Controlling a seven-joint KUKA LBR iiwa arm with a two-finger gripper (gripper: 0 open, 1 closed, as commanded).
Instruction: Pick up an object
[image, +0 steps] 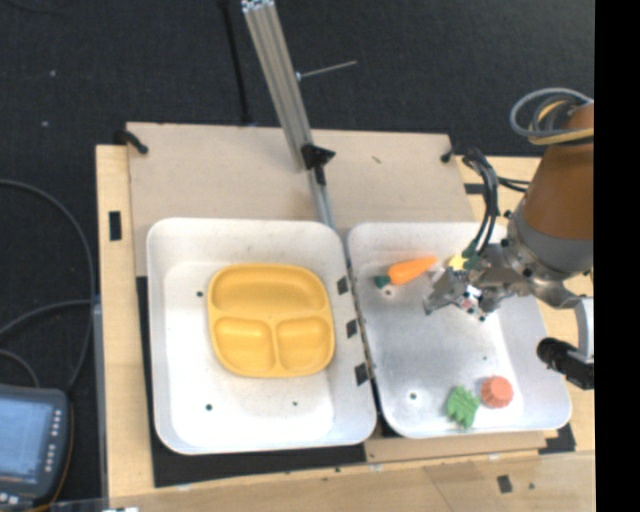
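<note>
The carrot (412, 269) lies near the top edge of the right bin (520, 400), close to the bin's left wall. The claw (455, 296) hangs just beside it, toward the middle of the bin. It is too small and blurry to tell if the claw is spread or pressed together. The claw looks off to one side of the carrot. If it comes down there, it could miss, or bump the carrot and roll it away.

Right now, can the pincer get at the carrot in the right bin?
Probably yes. The pincer hangs over the right bin, just right of the carrot, and nothing lies between them. The green toy and the red toy sit far off.
</note>
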